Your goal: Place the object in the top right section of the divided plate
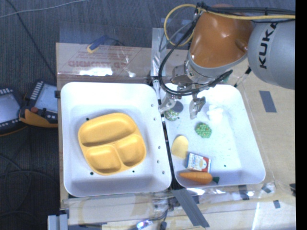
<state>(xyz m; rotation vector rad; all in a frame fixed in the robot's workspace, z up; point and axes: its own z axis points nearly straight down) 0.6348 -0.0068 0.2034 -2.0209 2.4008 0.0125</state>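
**Two Bins, One Plate, Nothing Delivered Yet**

Two white bins are seen side by side on the bench, and the action is all on the right. The grey arm (268, 42), orange-banded above the wrist, is reached in from two o'clock and is held over the far left corner of the right bin (249, 143). In the left bin (72, 176) the yellow divided plate (111, 142) is lying flat, and none of its sections is seen to hold anything; the top right section is bare.

Down at the gripper (182, 108) the two fingers are spread apart, one at each side of a small dark greenish object (174, 109) on the bin floor. Whether that object is touched cannot be told; nothing is seen clamped or lifted, so no hold can be called.

Below, toward six o'clock from the gripper, the remaining pieces are spread out: an orange carrot (195, 177) along the near wall, a small red-and-white carton (197, 162) just above it, a pale yellow piece (180, 145) at its ten o'clock, a green ball (204, 130) at centre, and a faint white piece (216, 113) at three o'clock of the gripper.

By this reckoning the task is judged barely begun: a grasp, a lift, a carry toward nine o'clock and a release are all left.
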